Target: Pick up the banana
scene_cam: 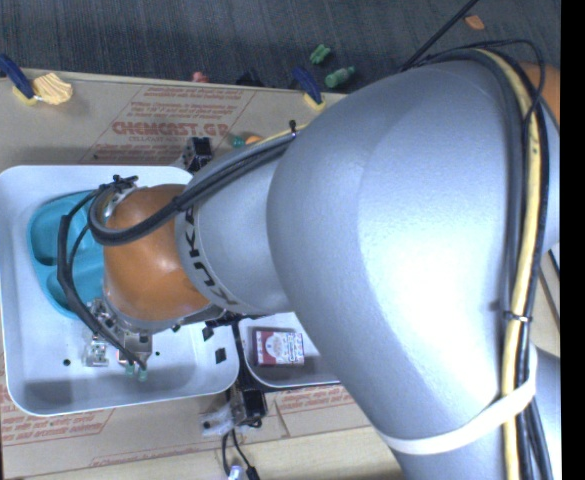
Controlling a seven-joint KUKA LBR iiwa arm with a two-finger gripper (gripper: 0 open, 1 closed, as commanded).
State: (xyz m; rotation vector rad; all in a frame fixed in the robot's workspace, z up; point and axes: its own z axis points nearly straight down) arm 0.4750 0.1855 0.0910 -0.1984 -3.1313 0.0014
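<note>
Where the banana lies cannot be told, as the arm (392,238) covers much of both bins. The arm's orange band (142,258) hangs over the left bin (12,268), and the jaws sit low over that bin's near floor; whether they are released or clenched cannot be told. A blue object (44,233) lies in the left bin, partly under the band. A small red box (277,348) rests in the right bin (272,380). Brown cardboard (152,118) covers the tabletop beneath the bins.
</note>
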